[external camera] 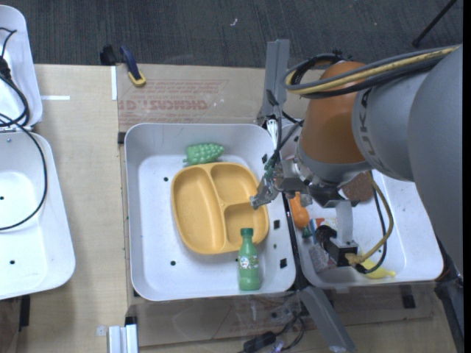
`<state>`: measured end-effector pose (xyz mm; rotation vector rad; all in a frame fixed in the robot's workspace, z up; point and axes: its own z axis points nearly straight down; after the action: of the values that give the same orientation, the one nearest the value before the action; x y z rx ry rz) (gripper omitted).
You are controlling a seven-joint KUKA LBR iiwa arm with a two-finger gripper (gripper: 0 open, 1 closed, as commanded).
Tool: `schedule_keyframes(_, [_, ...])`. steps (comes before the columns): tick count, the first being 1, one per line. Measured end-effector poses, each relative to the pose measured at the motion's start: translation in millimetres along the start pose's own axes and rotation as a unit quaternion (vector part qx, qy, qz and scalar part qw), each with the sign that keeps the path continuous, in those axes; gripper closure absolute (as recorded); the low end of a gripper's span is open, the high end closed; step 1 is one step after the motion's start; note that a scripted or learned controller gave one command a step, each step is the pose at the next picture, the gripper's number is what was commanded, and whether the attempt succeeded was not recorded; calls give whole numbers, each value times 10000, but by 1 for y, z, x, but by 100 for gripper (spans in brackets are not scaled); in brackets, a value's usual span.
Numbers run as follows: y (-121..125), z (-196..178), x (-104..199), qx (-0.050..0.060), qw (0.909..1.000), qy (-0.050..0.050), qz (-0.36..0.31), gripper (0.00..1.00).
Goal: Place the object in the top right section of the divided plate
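Observation:
A yellow divided plate (213, 208) lies in the left bin (147, 271), with one long section on its left and two smaller ones on its right. My gripper (262, 194) hangs over the plate's right rim, about where the two right sections meet. Nothing can be made out in it. A green bunch of toy grapes (204, 152) rests just beyond the plate's far edge. A green bottle (249, 259) lies at the plate's near edge, its cap touching the rim. All three plate sections look bare.
The grey arm with its orange band (335, 127) covers much of the right bin (419, 263). That bin holds an orange item (298, 212), a brown item (360, 187), a yellow item (380, 273) and small clutter. Cables trail along the arm.

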<state>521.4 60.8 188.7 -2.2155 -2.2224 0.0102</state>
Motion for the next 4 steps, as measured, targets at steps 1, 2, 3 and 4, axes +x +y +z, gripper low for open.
schedule_keyframes(1, [-28, 0, -60, -6, 9963, 4, -857, 0])
schedule_keyframes(2, [-44, 0, 0, -5, 9965, 2, -830, 0])
schedule_keyframes(3, [-44, -6, -85, -15, 9925, 2, -1221, 0])
schedule_keyframes(4, [-44, -6, -85, -15, 9925, 3, -1221, 0])
